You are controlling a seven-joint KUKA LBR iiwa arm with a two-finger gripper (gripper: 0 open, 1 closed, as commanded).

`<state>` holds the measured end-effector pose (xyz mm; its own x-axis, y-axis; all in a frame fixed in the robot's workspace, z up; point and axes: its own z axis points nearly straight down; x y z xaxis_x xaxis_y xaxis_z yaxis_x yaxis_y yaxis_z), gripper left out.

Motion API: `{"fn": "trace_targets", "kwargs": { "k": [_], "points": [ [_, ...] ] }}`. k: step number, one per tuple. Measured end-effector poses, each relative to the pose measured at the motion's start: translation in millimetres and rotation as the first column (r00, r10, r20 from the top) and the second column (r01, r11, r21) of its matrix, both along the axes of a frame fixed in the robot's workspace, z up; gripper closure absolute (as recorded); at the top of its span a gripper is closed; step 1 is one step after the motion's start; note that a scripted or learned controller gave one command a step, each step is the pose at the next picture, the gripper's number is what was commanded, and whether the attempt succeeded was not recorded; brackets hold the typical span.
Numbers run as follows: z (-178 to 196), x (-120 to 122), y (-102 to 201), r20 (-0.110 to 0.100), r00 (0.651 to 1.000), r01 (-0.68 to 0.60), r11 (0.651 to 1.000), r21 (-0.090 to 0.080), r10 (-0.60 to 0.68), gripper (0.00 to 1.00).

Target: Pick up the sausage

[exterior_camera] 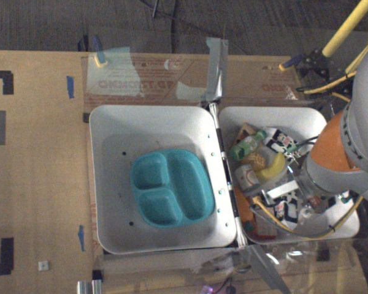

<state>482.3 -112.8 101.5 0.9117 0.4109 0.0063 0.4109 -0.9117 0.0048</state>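
- The bench (37, 164) is a tan board. Black tape marks (1, 81) sit at its left edge, and short blue tape strips (70, 86) lie near the left bin.
- A clear plastic sheet (113, 66) lies on the far side of the bench, behind the left bin.
- The left bin (110, 133) is a shallow white tray holding a teal divided plate (172, 187).
- The plate lies flat, a little right of the bin's centre. It has two small compartments on its left and one long compartment on its right.
- A metal strip (217, 72) runs from the far side to the seam where the two bins touch.
- The right bin (306, 116) is crowded with small items piled together.
- A green bottle (246, 144) lies tilted at the far left of the pile, and a yellow banana (271, 166) lies just right of it.
- Black-and-white cards (281, 141) lie beyond the banana.
- The sausage cannot be picked out with certainty among this clutter. An orange-brown piece (260, 216) shows at the near left of the pile, but its identity is unclear.
- The gripper (282, 193) is down in the middle of the right bin's pile, just near-side of the banana.
- Whether the gripper is open or closed, or has hold of anything, cannot be told.
- The arm (337, 155) enters from the right, with its orange band over the bin's right side.
- Yellow cables (322, 228) loop below the arm.
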Motion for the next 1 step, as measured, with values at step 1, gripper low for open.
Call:
{"fn": "trace_targets", "kwargs": {
  "k": [1],
  "points": [
    [-11.7,1.1,-37.5,0.002,0.986,0.169,0.986,0.005,-0.169,0.0]
  ]
}}
